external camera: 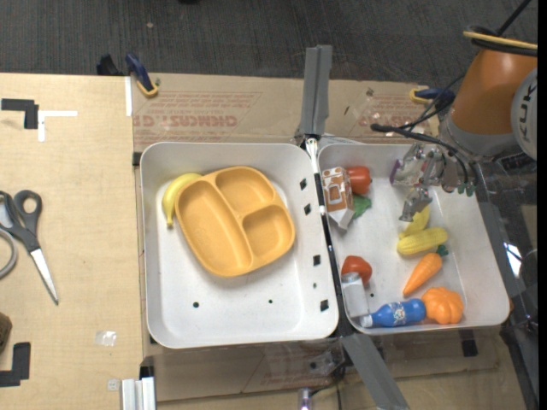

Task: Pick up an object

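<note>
Well, my gripper (416, 205) hangs over the little yellow toy (416, 221) in the right bin (487, 237). My grip I cannot tell. It looks light and smooth; squeeze its middle.

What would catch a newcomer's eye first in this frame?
The big orange-yellow three-compartment plastic plate dominates the left white bin, a yellow banana tucked against its left edge. In the right white bin, the arm's metal gripper hangs just above a yellow toy corn cob.
</note>
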`<control>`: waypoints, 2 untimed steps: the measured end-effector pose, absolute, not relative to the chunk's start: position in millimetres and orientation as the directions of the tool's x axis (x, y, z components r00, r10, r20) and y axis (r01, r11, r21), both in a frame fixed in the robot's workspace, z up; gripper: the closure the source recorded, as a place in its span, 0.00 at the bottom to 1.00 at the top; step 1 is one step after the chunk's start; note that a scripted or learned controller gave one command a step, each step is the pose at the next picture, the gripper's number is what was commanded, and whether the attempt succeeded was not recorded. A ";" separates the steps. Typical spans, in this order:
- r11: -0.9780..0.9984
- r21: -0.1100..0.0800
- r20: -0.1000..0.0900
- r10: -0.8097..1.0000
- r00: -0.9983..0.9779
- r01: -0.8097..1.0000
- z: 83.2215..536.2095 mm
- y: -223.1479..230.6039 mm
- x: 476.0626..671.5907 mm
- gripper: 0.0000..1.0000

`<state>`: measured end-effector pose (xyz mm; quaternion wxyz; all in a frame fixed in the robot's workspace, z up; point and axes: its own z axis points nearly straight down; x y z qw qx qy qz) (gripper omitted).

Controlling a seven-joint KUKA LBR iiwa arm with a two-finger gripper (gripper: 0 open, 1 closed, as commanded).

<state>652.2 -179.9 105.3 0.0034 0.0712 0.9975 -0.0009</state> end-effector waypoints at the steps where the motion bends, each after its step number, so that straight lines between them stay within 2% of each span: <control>1: 0.984 -0.001 -0.006 0.176 -0.984 0.177 94.4 -222.2 621.5 0.00; 2: 0.985 -0.002 -0.013 0.173 -0.985 0.173 105.8 -221.7 623.8 1.00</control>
